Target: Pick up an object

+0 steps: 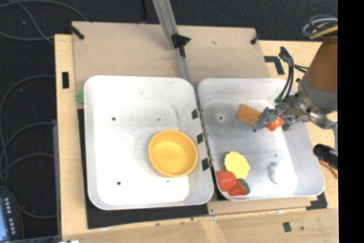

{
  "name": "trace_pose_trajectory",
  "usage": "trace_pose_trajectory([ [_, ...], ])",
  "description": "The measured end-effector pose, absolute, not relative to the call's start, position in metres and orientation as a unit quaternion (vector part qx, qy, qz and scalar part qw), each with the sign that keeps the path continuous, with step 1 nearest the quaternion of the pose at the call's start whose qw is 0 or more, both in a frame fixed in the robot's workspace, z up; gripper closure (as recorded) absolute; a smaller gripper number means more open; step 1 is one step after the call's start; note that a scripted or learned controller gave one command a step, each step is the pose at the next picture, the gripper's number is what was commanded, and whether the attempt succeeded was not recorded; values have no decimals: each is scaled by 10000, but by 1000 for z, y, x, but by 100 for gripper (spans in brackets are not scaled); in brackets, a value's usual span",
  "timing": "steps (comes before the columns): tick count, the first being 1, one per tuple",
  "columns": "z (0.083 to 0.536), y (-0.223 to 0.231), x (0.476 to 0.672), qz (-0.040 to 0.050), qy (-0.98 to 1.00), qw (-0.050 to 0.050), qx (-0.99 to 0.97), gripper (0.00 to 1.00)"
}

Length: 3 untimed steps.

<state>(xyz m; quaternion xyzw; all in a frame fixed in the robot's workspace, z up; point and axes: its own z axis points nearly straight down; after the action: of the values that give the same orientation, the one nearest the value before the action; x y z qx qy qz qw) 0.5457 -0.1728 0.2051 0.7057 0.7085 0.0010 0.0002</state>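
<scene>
camera view:
arm: grey body with orange band (325, 65), enters from the view's right and hangs over the right bin.
tool: (268, 121) low over the upper middle of the right bin; grey metal parts with a small red-orange piece at the tip; whether the tip is wide, narrow or holding something cannot be told, too blurred and small.
right bin: white, shallow (296, 182), lies under the tool.
orange-brown piece: flat, tan-orange (248, 114), just beside the tool on its left, at or touching the tip; contact unclear; lies on the bin floor.
yellow lump: (237, 163) below the tool, toward the near edge of the right bin, apart from the tool.
red toy: red with a bit of green (232, 183), below the yellow lump and touching it, in the near-left corner of the right bin, farther from the tool.
grey small thing: pale, hard to make out (273, 172), straight below the tool, near the bin's lower part, apart from the yellow lump.
left bin: white, shallow (114, 99), well to the left of the tool, edge to edge with the right bin.
yellow bowl: upright, open side up (172, 152), in the left bin's lower right part, well apart from the tool.
desk: tan board (131, 48) under both bins.
metal pole: slanted rail (161, 0) above-left of the tool, running down to the gap between the bins.
</scene>
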Motion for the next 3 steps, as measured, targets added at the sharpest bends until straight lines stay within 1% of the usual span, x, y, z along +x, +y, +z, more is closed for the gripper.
trace_pose_trajectory([
  [1,205,-173,546,13,7081,3,7061,0],
  [2,160,-167,547,-20,7069,-5,7073,0],
  [3,107,-169,546,-23,7066,-7,7076,0],
])
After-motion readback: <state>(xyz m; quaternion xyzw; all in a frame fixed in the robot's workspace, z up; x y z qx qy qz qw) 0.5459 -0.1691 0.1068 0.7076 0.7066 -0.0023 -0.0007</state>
